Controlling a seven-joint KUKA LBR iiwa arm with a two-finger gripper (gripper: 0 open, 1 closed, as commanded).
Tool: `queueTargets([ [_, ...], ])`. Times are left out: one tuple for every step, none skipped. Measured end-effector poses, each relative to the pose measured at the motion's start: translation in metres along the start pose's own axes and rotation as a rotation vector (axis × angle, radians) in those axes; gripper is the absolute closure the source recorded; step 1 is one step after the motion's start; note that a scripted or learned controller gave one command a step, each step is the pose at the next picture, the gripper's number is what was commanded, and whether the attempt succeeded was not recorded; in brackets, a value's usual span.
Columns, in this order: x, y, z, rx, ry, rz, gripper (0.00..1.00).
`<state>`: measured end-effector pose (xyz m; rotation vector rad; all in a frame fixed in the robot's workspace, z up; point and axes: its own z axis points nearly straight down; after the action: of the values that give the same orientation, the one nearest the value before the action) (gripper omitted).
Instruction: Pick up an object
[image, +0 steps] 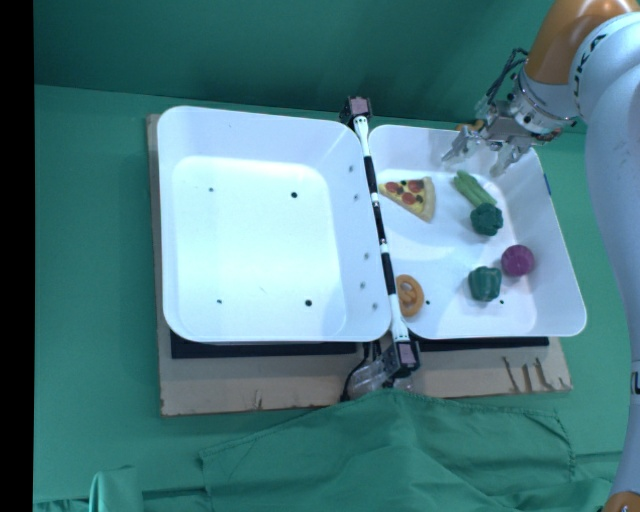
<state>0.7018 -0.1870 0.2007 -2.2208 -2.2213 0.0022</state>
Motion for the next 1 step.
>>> queueTargets([
  [0.0024,-0.0390,0.0160,-0.017,-0.005,0.004,0.00],
])
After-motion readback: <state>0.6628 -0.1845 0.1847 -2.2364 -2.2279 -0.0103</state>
